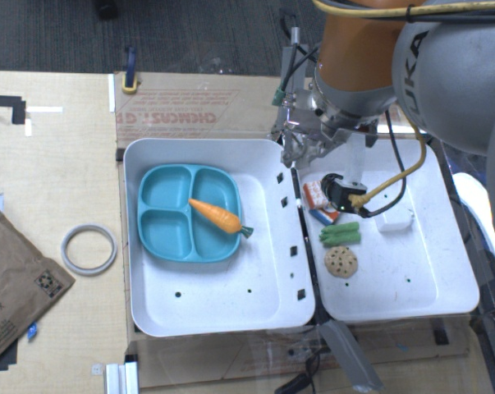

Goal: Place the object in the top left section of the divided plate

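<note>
Inside the left shallow white plastic bin (pixel 148 302) sits a blue three-section divided plate (pixel 165 191). An orange toy carrot with a green stalk end (pixel 214 215) lies aslant on it. The tip touches the central ridge, the body crosses the large right section, and the stalk rests at the lower right rim, so the top left section holds nothing. The right white bin (pixel 428 277) holds a red-and-white packet (pixel 317 197), a green pod-like piece (pixel 340 235) and a round speckled cookie (pixel 341 262), all near its left wall. My gripper (pixel 295 148) hangs over the wall between the bins, at its far end. Whether it is released or clenched, I cannot tell.
</note>
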`<action>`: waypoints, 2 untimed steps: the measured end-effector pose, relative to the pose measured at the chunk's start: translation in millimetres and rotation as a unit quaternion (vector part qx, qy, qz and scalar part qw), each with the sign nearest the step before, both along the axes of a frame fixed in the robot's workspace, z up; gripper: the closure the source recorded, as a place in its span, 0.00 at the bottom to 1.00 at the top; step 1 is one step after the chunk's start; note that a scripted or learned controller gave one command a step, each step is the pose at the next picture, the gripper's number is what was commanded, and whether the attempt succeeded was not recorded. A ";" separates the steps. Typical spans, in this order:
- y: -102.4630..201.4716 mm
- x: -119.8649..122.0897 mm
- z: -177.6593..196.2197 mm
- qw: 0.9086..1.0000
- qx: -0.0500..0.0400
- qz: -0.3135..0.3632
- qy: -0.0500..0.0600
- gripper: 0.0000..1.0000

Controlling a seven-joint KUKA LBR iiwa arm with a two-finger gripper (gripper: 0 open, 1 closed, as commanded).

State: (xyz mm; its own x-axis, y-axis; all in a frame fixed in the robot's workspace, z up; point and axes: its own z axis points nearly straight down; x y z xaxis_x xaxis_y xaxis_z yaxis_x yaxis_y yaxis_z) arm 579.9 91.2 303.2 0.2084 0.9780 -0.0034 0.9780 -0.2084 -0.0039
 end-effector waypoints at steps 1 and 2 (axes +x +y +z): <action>45.0 18.0 122.2 0.986 -0.001 -0.166 -0.001 1.00; 112.8 22.2 137.1 0.940 -0.001 -0.342 -0.002 1.00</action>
State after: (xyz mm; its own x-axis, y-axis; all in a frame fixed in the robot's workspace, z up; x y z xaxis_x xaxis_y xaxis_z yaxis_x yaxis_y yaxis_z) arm 602.2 203.9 440.3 0.7879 0.6158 -0.0031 0.6158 -0.7879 0.0001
